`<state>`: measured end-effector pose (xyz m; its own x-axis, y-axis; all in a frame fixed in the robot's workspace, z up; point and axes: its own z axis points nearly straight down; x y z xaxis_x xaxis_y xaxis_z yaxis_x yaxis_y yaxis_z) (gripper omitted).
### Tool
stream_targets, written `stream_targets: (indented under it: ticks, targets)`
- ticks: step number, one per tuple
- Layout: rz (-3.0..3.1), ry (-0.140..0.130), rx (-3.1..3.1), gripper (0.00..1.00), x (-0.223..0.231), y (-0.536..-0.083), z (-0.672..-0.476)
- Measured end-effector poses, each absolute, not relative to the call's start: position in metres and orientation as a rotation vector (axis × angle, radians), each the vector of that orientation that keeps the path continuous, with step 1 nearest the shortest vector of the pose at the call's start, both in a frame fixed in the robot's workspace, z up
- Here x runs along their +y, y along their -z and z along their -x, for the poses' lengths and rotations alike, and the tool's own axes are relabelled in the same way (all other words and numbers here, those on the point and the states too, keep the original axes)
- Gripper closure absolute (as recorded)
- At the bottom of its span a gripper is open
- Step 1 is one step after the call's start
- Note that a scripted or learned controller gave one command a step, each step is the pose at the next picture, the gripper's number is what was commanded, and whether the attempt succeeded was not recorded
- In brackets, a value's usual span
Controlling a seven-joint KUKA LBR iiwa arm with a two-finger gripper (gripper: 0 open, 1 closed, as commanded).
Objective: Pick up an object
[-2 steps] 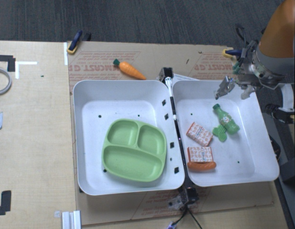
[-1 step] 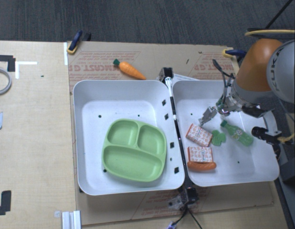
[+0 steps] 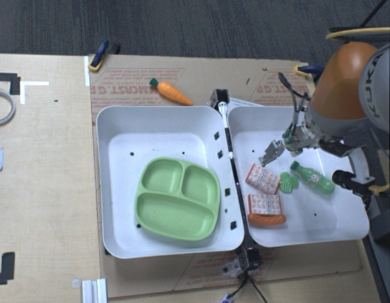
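My gripper [image 3: 280,145] hangs over the upper middle of the right bin [image 3: 346,229], open with nothing between its fingers. Just below it lie two red-and-white snack packets, one [image 3: 263,178] tilted and one [image 3: 264,203] lower down. An orange sausage-like toy [image 3: 267,219] rests against the lower packet. A green bottle [image 3: 313,177] lies on its side to the right, and a small green piece [image 3: 288,182] sits beside it. The gripper's lower tip is a little above and right of the tilted packet, touching none of these.
The left bin [image 3: 113,188] holds a green divided plate [image 3: 179,198]. A toy carrot [image 3: 171,91] lies on the cardboard behind the bins. A blue clip [image 3: 98,55] sits at the board's back left corner. The arm's grey and orange body [image 3: 349,84] overhangs the right bin's far right.
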<state>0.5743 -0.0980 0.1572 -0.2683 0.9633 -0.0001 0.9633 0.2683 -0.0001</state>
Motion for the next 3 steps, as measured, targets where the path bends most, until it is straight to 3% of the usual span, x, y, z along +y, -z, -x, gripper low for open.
stream_targets:
  ticks: [1,2,3]
  targets:
    - [1.742,0.000,-2.616,0.00,-0.100,-0.148,-0.570]
    - [1.586,0.005,-2.713,0.00,-0.119,-0.096,-0.579]
    - [1.121,0.006,-2.942,0.00,-0.120,-0.096,-0.597]
